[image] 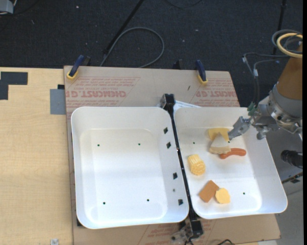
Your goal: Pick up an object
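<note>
My gripper (245, 135) hangs over the right bin (265, 163) near its far right side. Its fingers stand open with nothing between them. The left fingertip (232, 133) is just beside a yellow cheese wedge (217, 133). A pale bread-like piece (220, 146) lies right below the cheese, and an orange-red carrot-like stick (233, 153) lies to its right. A yellow corn cob (196, 164) sits near the divider. A brown cracker (208, 191) and a round yellow disc (223, 196) rest toward the front of the bin.
The left bin (82, 137) lies alongside, parted from the right bin by a black divider strip (175, 152). Both bins sit on a cardboard sheet (118, 88) held by two clamps at the back. The arm's grey wrist with its orange band (290, 80) stands at the right.
</note>
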`<move>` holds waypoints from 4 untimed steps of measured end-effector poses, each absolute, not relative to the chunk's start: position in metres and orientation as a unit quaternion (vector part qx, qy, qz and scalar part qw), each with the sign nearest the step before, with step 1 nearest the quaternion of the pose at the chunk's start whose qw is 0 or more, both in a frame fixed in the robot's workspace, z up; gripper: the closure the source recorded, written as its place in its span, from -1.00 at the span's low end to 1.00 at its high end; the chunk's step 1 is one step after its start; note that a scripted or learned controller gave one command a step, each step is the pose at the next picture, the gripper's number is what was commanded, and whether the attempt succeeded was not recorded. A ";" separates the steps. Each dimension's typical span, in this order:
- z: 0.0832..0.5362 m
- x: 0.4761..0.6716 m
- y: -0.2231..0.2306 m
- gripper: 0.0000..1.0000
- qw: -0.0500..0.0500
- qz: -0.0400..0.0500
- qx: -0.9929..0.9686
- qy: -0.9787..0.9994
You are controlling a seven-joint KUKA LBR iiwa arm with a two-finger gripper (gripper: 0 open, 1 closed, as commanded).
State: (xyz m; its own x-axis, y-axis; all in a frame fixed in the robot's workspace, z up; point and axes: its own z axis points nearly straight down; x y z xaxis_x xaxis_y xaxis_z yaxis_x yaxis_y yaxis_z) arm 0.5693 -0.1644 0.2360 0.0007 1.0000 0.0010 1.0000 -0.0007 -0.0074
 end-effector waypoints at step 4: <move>0.108 0.579 -0.167 -1.00 0.002 0.001 -0.707 -0.707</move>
